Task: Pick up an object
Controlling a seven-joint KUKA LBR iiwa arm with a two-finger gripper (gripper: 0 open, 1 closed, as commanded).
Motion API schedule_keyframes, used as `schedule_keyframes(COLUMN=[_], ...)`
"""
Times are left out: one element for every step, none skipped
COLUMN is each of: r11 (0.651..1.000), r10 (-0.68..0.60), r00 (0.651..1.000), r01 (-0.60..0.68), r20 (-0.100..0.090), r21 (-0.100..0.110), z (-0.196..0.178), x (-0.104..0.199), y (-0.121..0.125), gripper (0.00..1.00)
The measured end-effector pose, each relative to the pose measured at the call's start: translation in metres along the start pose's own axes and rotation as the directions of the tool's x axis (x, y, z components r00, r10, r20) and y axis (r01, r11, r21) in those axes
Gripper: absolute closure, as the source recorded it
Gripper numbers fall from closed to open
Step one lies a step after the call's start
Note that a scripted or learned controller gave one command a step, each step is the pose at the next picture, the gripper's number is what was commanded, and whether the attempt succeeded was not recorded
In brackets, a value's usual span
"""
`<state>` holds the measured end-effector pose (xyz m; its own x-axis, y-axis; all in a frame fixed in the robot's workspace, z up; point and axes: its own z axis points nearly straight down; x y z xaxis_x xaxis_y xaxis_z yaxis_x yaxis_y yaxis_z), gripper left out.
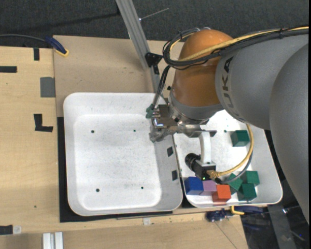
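White bins (72, 139); blue (194, 185), orange (223, 192), purple (210, 186), green blocks (240, 138).

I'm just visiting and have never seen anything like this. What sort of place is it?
Most likely a robotics lab or test bench. A big grey and orange arm hangs over two white bins, one holding small coloured blocks, on a wooden bench with loose cables.

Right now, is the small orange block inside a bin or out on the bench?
Inside. The small orange block lies in the right white bin, among other blocks.
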<state>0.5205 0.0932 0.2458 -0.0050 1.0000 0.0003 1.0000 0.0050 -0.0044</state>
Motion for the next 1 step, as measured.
schedule_keyframes(r11=[1.000], r10=[0.003], r00=[1.000], r01=[-0.003], r20=[0.000], r21=[-0.002], z=[-0.0007], x=[-0.0022], y=[0.0010], gripper=[0.00])
